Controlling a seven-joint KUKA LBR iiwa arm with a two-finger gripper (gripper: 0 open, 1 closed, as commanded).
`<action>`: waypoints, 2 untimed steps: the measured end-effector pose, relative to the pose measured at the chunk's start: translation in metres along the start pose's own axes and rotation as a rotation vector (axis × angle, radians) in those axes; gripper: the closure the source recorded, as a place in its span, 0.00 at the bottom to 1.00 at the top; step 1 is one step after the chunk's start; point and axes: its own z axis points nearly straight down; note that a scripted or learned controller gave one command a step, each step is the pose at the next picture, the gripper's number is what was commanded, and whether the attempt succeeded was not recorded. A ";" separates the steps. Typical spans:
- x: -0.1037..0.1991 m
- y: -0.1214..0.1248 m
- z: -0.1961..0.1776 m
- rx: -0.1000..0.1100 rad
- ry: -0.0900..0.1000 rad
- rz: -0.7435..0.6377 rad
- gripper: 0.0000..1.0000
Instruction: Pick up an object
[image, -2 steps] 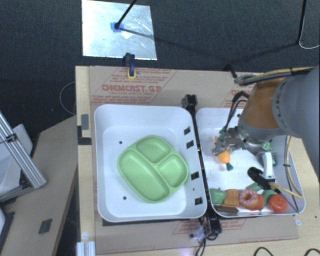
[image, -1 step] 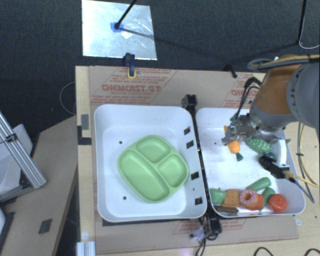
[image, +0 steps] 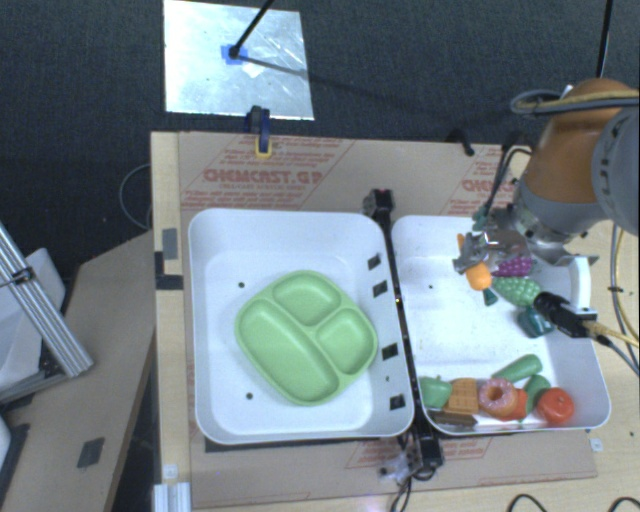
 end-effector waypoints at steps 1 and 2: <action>0.000 0.001 -0.029 0.002 0.001 0.000 1.00; 0.047 0.019 -0.033 0.003 0.003 -0.005 1.00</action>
